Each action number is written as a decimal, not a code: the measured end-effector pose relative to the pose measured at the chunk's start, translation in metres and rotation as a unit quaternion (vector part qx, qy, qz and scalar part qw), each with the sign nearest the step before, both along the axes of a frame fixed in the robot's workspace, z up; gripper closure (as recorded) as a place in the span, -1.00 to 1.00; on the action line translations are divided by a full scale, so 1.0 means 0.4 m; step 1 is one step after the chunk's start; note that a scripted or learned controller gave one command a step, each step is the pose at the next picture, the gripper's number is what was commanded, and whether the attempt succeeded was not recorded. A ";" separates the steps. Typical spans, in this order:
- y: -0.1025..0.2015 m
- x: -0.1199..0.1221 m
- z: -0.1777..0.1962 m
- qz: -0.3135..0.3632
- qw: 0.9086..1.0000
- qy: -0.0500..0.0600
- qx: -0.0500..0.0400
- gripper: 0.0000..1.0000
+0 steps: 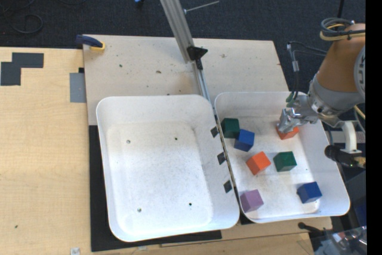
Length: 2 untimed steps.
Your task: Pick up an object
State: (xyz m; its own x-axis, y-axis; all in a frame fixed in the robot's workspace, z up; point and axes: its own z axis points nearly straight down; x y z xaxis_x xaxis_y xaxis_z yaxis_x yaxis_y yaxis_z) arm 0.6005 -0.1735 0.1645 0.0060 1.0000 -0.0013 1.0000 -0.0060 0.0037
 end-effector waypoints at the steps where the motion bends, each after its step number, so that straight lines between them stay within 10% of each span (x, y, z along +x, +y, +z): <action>1: 0.003 0.016 0.112 0.003 1.000 0.000 0.000 1.00; 2: 0.000 0.018 0.229 0.004 1.000 0.000 0.000 1.00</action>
State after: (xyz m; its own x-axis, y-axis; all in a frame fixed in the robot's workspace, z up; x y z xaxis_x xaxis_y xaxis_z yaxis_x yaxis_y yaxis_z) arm 0.6077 -0.1735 0.2562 -0.0015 1.0000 -0.0010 1.0000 0.0015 0.0034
